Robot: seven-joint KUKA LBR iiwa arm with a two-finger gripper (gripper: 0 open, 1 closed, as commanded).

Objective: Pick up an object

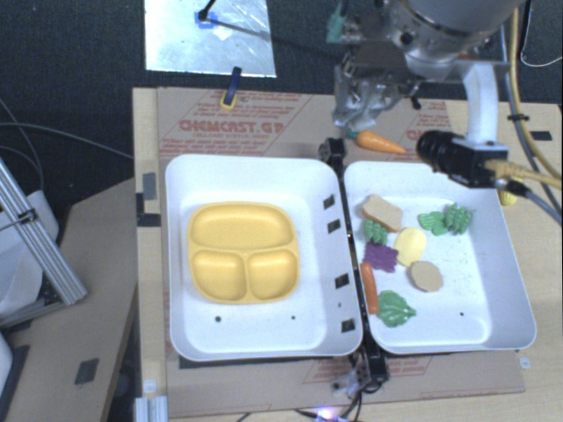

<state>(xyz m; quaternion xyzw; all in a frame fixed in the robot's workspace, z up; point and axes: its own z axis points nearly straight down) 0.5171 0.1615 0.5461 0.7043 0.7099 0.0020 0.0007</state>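
Observation:
My gripper (355, 127) hangs high over the far edge of the right bin (515, 323). An orange toy carrot (382, 142) with a green top sits crosswise at the fingertips, its green end pinched between them, so it looks lifted out of the bin. Lying in the right bin are a bread slice (382, 211), a green leafy piece (446, 220), a yellow round piece (410, 244), a purple piece (380, 256), a tan disc (426, 276), a second small carrot (369, 287) and a green leaf (395, 308).
The left bin (180, 192) holds a yellow divided tray (242, 251). A black camera unit (457, 158) on the arm overhangs the right bin's far rim. Cables run along the right side. A metal sheet (209, 25) lies beyond the bench.

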